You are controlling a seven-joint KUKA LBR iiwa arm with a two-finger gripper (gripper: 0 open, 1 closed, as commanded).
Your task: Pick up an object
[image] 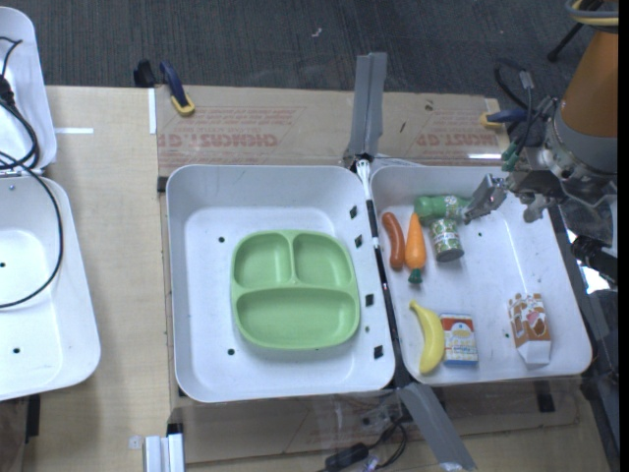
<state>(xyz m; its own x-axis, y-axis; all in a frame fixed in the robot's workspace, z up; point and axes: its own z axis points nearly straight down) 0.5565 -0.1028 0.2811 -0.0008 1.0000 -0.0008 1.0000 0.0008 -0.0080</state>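
camera view: two shallow white bins sit side by side on the bench. the left bin (187,293) holds a green divided plate (294,290) lying flat near its centre. the right bin (565,293) holds the loose objects. a red sausage (393,239) and an orange carrot (416,245) lie side by side, touching, at the bin's upper left. a green can (447,239) lies just to the right of the carrot, with a green bottle (440,206) just above it. a yellow banana (428,336) lies along the lower left, touching a small blue and red box (458,339) on its right. a white and red carton (529,327) stands near the lower right wall, well apart from the other items.

the gripper (484,201) hangs at the upper right of the right bin, just beside the green bottle. the fingers are spread apart and nothing sits between them.
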